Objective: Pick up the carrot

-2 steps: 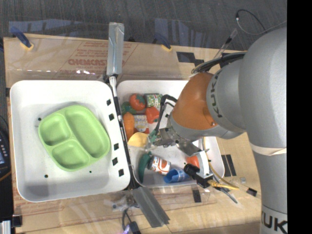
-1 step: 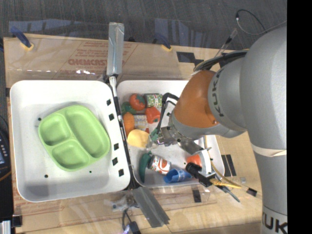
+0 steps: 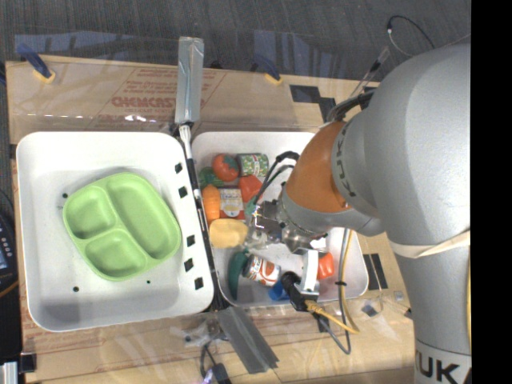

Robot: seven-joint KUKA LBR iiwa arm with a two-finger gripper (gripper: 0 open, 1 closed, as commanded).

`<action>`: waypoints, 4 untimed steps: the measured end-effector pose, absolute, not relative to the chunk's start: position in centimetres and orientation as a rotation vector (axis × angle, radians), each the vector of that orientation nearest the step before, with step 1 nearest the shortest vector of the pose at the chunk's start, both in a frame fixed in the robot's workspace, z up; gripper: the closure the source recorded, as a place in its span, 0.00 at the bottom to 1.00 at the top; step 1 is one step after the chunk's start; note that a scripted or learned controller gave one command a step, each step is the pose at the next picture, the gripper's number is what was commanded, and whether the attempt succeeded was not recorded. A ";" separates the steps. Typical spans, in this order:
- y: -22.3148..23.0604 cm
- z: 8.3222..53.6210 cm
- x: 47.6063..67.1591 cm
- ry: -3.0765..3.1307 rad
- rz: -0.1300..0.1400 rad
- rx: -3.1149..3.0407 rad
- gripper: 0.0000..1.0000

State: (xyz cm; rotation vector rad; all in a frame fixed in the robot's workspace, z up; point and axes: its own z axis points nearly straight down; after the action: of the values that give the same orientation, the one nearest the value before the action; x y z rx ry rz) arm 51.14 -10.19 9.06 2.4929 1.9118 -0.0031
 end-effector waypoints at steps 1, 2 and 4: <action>-8.4 19.2 51.1 1.783 -0.001 2.589 1.00; -17.9 19.4 48.6 1.545 -0.003 2.737 1.00; -21.0 25.9 47.7 0.487 -0.005 3.107 1.00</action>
State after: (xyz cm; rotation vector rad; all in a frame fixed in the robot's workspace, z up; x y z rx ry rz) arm 47.68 -20.95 25.93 3.1071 0.4870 -0.0045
